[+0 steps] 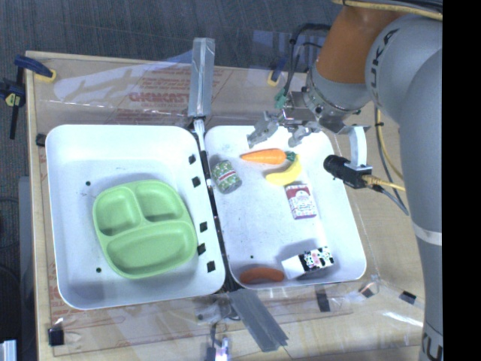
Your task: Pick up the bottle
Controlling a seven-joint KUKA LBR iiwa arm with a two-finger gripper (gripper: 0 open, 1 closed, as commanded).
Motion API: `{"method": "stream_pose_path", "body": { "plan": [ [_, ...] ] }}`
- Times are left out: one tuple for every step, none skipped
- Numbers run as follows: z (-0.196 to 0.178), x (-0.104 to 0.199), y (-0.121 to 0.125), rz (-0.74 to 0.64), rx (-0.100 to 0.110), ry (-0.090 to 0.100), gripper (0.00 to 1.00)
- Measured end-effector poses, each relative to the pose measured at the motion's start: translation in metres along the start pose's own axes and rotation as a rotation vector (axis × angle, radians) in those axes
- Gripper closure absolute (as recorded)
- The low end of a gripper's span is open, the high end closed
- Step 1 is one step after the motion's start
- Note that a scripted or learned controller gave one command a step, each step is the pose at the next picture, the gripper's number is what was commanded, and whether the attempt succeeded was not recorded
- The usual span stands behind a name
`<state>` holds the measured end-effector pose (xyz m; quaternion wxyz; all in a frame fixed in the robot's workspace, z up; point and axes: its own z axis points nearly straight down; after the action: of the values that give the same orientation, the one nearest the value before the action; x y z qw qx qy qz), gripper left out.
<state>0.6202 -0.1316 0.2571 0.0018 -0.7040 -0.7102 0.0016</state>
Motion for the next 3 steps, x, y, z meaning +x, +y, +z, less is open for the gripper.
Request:
{"method": "stream_pose_path", "body": {
  "plan": [
    [0.067,0.056,-0.033,0.419,0.003,0.001,0.00],
    [0.057,0.056,-0.033,0.415,0.007,0.001,1.00],
    [-0.042,0.078,0.029,0.892,0.001,0.001,1.00]
  ]
}}
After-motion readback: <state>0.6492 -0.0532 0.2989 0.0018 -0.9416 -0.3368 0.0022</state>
